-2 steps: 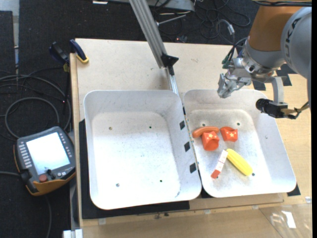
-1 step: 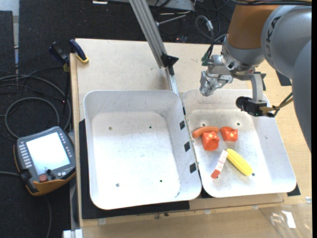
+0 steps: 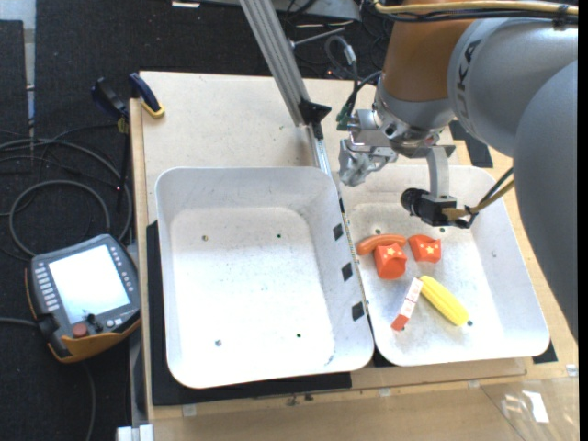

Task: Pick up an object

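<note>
I see the gripper (image 3: 356,168) hanging above the far edge of the right bin (image 3: 514,292), close to the ridge where it meets the left bin (image 3: 184,246); nothing sits between its fingers, and from this slant I cannot tell whether they are spread or closed, so I treat the grasp as not yet begun.

The candidates all lie nearer the camera than the gripper and a little to its right, inside the right bin; closest is an orange sausage-shaped piece (image 3: 380,242) touching a red-orange block (image 3: 390,262); just beside them sits a second red block (image 3: 425,248); further toward me lie a yellow corn cob (image 3: 445,301) and a thin white-and-red stick (image 3: 407,304), the two nearly touching.

My judgement: the second red block is the best target, since it stands slightly apart from its neighbours; I would bring the gripper forward and over it, square the fingers across its shorter sides, then descend straight; the sausage and first block risk being nudged together, and the cob looks rounded and smooth, likely to roll out of a pinch.

The blocks look chunky, matte, faceted; probably plastic toy food.
</note>
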Robot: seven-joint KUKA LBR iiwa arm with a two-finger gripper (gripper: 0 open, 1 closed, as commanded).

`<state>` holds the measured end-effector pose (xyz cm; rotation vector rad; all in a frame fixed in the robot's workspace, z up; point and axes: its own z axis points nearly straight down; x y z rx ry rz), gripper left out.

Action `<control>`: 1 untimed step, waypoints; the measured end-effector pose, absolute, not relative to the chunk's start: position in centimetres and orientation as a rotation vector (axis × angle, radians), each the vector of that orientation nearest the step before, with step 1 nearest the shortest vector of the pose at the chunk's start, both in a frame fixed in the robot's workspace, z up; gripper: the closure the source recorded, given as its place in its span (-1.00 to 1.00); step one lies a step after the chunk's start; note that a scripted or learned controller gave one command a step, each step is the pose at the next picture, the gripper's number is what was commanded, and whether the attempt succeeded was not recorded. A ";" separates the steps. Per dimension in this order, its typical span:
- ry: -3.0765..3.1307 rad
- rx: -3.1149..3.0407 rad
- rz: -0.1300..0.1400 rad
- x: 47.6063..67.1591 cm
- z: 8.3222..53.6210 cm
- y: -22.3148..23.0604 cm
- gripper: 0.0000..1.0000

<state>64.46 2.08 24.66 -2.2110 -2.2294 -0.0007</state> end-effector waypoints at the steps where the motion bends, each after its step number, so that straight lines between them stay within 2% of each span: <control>1: -2.230 -2.212 -0.002 64.3 24.9 6.8 1.00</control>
